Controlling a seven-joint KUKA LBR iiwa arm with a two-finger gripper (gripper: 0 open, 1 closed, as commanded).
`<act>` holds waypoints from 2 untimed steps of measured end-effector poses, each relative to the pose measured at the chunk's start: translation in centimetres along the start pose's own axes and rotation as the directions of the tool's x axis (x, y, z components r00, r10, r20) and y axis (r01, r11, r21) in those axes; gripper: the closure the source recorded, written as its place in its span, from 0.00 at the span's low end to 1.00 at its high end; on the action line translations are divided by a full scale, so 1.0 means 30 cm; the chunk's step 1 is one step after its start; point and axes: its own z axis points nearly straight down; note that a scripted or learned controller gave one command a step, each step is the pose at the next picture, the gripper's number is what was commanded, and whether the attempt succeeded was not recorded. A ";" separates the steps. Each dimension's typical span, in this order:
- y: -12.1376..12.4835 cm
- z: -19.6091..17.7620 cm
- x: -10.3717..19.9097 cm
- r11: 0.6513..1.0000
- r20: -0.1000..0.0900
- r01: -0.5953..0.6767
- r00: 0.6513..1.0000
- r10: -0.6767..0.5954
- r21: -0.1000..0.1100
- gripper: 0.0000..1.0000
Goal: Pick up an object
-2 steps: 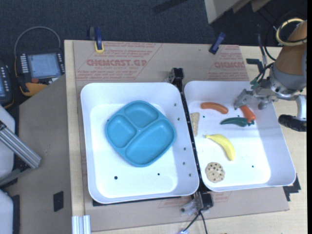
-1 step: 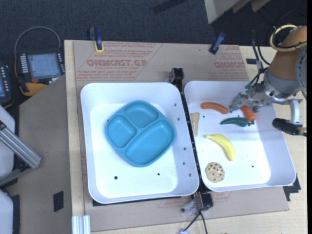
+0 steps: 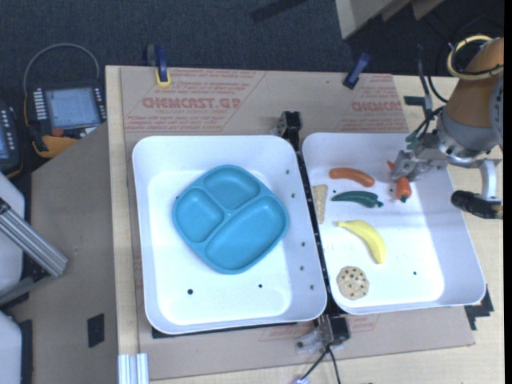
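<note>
Tool (image 3: 404, 178) near right bin's (image 3: 456, 290) far edge

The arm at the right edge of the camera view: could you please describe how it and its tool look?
The arm is a rounded grey body with an orange band above the wrist. A yellowish cable loops near its top. The tool is small, metallic grey, with dark fittings and some red-orange by its tip.

A blue plate (image 3: 231, 217) with three parts lay in the left bin (image 3: 160, 294). In the right bin (image 3: 456, 278) lay a hot dog (image 3: 351, 176), a green pepper (image 3: 357, 199), a banana (image 3: 365, 238) and a cookie (image 3: 352, 281). At the upper right, the gripper (image 3: 402, 181) held a small orange thing (image 3: 403, 188).
</note>
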 end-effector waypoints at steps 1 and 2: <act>0.013 -0.149 0.014 1.000 0.003 -0.002 1.000 0.002 -0.005 1.00; -0.003 -0.314 -0.009 1.000 0.004 -0.004 1.000 0.004 -0.006 1.00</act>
